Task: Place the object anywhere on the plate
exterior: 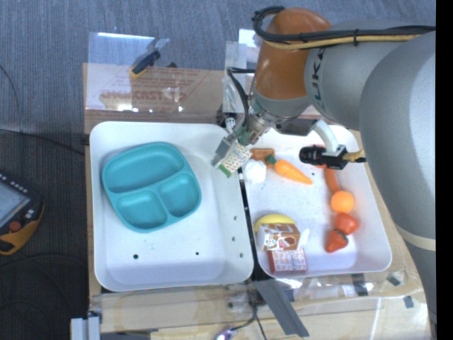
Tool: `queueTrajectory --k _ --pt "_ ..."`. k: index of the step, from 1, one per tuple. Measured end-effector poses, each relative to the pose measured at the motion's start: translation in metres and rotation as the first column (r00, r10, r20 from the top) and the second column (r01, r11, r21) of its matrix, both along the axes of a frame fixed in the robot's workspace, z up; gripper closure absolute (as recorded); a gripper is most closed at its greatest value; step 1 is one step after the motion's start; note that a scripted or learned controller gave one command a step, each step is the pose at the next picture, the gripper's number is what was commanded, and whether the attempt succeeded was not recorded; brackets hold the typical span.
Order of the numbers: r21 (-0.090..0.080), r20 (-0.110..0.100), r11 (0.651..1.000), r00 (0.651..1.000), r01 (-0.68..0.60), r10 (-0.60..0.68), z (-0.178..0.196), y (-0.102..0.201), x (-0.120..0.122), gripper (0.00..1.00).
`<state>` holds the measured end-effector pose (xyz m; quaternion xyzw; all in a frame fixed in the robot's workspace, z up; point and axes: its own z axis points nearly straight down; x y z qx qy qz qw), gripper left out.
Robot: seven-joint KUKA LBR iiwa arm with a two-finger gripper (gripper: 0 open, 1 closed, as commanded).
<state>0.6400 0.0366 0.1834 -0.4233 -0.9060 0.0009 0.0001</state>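
The grey arm [354, 69] with its orange band fills the upper right of the frame and reaches down toward the centre, where two white bins meet. The left bin [170, 268] takes up the centre left and carries the teal three-compartment plate [150, 185]. The right bin [311, 204] holds a scatter of toy food at centre right.

The gripper [235, 153] hangs tilted over the ridge between the bins, pointing down and to the left. A small pale green piece [229, 165] shows right at its tip and is probably the object to be placed. Whether the gripper has hold of the piece or merely hovers over it, and how wide it stands, cannot be told from this angle. A white lump [255, 173] lies just right of the tip, with a carrot [293, 171] beyond it.

The plate is well apart, to the lower left of the tip. If the piece is in hand, the carry should cross clear of the bin wall, stop above the plate's broad upper compartment, and lower close before letting go so that nothing bounces out.
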Motion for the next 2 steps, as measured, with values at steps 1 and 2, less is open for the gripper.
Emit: queueTrajectory --k 1,2 --pt "0.001 -0.001 0.990 0.990 0.143 -0.143 0.0059 0.0734 -0.0209 1.00" --pt "0.001 -0.001 0.990 0.990 0.144 -0.144 0.0059 0.0733 -0.0208 0.00"
